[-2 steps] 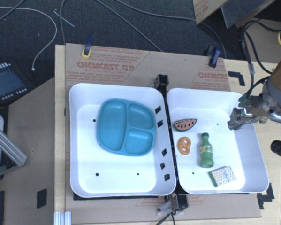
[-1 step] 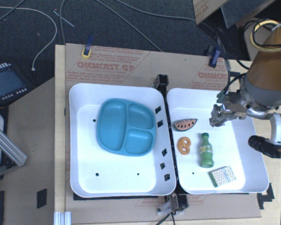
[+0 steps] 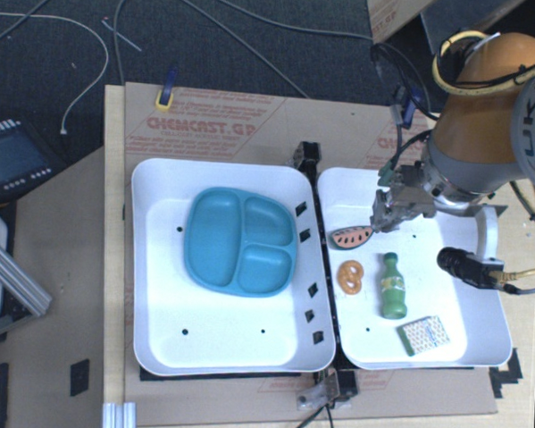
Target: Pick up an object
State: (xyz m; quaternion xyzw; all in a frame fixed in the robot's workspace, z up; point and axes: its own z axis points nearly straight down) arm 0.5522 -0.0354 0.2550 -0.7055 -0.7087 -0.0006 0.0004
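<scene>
The watermelon slice (image 3: pixel 351 235) lies in the right bin (image 3: pixel 475 345), near its left wall and toward the far half. The claw (image 3: pixel 384 215) is just beside it, at its upper right end, pointing down into the bin. If the claw touches the slice or only stands next to it, I cannot tell, and I also cannot tell its state, because the grey wrist hides that part.

A little nearer to the camera lies a small brown pretzel (image 3: pixel 350 276), apart from the slice. Just to the right of the pretzel lies a green bottle (image 3: pixel 392 285), with its cap pointing away from the camera. Near the front right of the same bin there is a small patterned packet (image 3: pixel 425 334), lying tilted.

The arm (image 3: pixel 488 104) comes in from the right, with its orange band above the bin's far edge.

In the left bin (image 3: pixel 155 319) rests a blue divided plate (image 3: pixel 241 241) with three compartments. Both bins stand side by side on a brown board (image 3: pixel 210 116) that lies on the desk (image 3: pixel 43 224), and some cables (image 3: pixel 80 29) run over the dark floor behind.
</scene>
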